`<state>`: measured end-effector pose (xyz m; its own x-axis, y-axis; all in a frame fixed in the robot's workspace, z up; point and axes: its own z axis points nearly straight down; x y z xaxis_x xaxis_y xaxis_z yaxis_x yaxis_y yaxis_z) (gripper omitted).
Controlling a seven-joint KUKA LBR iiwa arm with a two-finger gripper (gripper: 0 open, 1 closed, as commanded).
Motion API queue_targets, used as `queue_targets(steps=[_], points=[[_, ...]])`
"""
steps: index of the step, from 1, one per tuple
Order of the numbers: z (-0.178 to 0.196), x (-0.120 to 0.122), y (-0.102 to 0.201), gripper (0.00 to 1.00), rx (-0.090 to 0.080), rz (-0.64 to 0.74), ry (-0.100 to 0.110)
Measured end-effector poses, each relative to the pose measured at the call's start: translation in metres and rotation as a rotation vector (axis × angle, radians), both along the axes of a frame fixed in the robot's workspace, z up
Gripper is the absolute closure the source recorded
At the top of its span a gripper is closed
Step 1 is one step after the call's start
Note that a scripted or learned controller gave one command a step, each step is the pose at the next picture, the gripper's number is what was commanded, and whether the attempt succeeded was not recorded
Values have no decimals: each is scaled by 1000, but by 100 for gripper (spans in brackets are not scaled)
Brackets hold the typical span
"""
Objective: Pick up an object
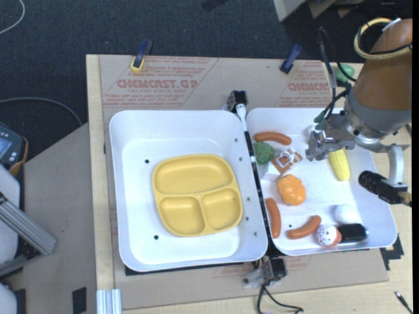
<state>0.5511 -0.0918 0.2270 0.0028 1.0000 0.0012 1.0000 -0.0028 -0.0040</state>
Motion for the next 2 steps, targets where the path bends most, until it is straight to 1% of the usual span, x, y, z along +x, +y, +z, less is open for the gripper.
queue_targets(steps=[1, 2], points=[[-8, -31, 21, 100, 1, 3, 1], [7, -36, 16, 100, -2, 1, -7]])
